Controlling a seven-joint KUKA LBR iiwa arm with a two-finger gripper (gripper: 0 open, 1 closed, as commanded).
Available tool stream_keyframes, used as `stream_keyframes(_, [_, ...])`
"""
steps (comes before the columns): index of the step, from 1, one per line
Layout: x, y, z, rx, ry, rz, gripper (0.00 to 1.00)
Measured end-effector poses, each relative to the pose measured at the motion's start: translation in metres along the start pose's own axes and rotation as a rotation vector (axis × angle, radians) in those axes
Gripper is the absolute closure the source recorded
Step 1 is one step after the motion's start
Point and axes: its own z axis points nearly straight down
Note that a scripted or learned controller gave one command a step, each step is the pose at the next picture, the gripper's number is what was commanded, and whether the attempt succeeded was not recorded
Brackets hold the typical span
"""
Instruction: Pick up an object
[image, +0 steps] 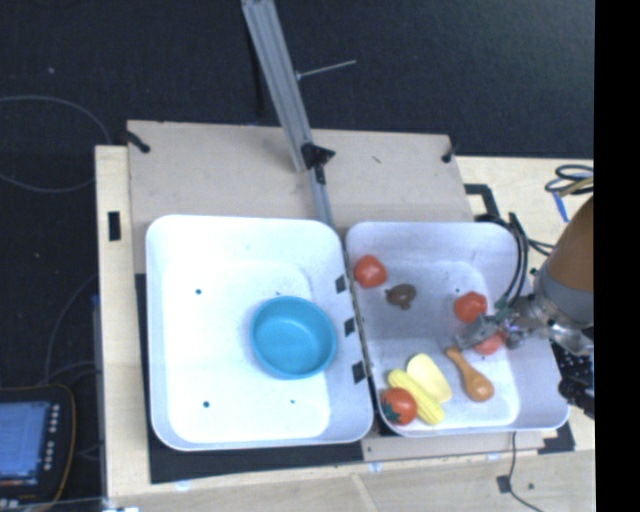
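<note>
Nearest the camera, along the bottom of the view, runs the front edge of the pale wooden tabletop (250, 485), which carries two shallow white bins side by side.

Largest of the things on it is the left bin (200, 400), and in it a round blue bowl (292, 336) sits right of the middle, upright, well clear of the walls. Beside it, the right bin (440, 250) holds a scatter of small things. Reaching in over that bin's right wall is the grey arm (572, 270) with its orange band, wrist pointing left.

At the arm's tip the hand (497, 330) hangs low over the right part of the right bin, and whether it is apart or together I cannot tell, for the tip is blurred against what lies below. A red round piece (488, 345) lies just under it, partly hidden, and another red round piece (470, 306) lies just up and left of it.

Near the front wall lie yellow pieces (425, 385), overlapping, with a red tomato-like piece (399, 405) touching their left end. An orange-brown drumstick shape (470, 375) lies just right of them, tilted. Near the back-left corner sits one more red round piece (370, 271), and a small dark brown lump (401, 295) lies just right of it.
</note>
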Motion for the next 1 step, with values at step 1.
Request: stream_keyframes(1, [-0.0003,0.0027,-0.0155,-0.012,-0.002,0.001,1.00])
